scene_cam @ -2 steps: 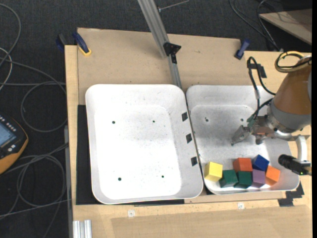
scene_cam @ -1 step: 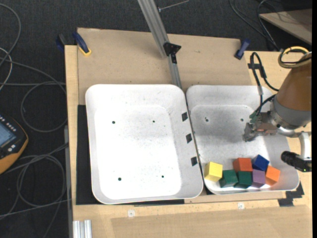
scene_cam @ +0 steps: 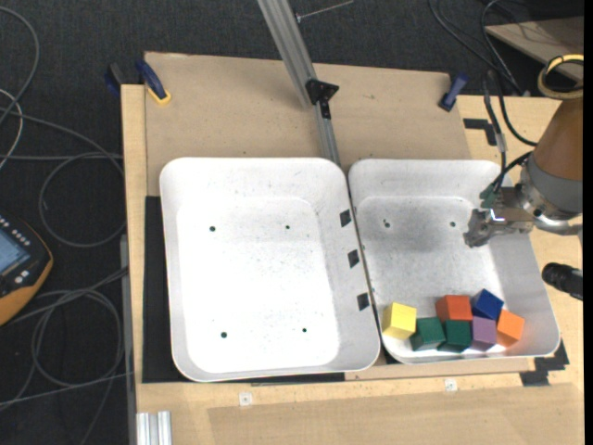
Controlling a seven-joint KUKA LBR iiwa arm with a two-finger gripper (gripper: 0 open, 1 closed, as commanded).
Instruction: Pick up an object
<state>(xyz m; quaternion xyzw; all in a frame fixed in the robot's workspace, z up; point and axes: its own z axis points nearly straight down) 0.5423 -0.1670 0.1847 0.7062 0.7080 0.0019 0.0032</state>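
Observation:
Several small coloured blocks lie bunched at the near edge of the right bin (scene_cam: 422, 179): a yellow block (scene_cam: 400, 319), a green block (scene_cam: 428, 333), a second green block (scene_cam: 456, 335), a red-orange block (scene_cam: 454, 308), a blue block (scene_cam: 487, 302), a purple block (scene_cam: 485, 331) and an orange block (scene_cam: 510, 325). My gripper (scene_cam: 478, 230) hangs over the right side of that bin, above and behind the blocks, well apart from them. Nothing shows between its fingers.
The left bin (scene_cam: 185, 179) lies beside the right one, with black clips along their shared wall. A slanted metal bar (scene_cam: 295, 49) rises from the bench's back. Blue clamps sit at the board's far corners. Cables and a handheld device lie on the floor to the left.

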